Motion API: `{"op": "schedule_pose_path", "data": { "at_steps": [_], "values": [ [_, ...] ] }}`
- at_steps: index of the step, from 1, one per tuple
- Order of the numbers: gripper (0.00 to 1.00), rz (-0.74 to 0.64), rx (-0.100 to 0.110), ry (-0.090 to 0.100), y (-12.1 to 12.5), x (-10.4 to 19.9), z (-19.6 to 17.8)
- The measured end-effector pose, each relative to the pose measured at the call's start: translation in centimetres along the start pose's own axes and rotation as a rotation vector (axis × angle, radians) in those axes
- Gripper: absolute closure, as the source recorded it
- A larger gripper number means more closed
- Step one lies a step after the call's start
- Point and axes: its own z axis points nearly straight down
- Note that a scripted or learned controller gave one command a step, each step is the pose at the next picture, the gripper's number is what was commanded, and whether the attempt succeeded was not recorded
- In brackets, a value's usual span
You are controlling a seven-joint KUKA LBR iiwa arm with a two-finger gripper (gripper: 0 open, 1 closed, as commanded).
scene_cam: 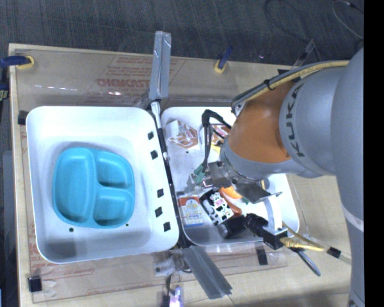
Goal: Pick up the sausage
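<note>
My arm [288,130] reaches in from the right and hangs low over the right bin [288,226], because that is where the clutter lies and where the sausage would have to be. My gripper [212,179] is down among the items near the middle of that bin, close to the wall it shares with the left bin [38,190]. My wrist covers the fingertips from above, so I cannot tell whether they are spread or pinched, nor whether anything sits between them.

I cannot pick out the sausage for certain. An orange piece [229,191] shows just beside my gripper, partly under the wrist, and that may be it; too little of it shows to say. Near the bin's front edge lie a small carton [191,211] and a black and white item [217,206], packed close together. A wrapped packet [182,135] sits by the back corner, well apart from my gripper.

The left bin holds a blue divided tray [93,185], lying flat in the middle, away from all this.

I judge the grasp unsettled: crowding makes a wrong catch likely.
</note>
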Motion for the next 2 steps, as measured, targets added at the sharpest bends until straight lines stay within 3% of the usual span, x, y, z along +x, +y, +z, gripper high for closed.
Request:
{"op": "schedule_pose_path", "data": {
  "at_steps": [1,2],
  "values": [
    [1.00,-0.001,-0.001,-0.001,-0.1,0.4,1.0],
    [1.00,0.178,-0.002,-0.002,-0.3,-0.6,1.0]
  ]
}}
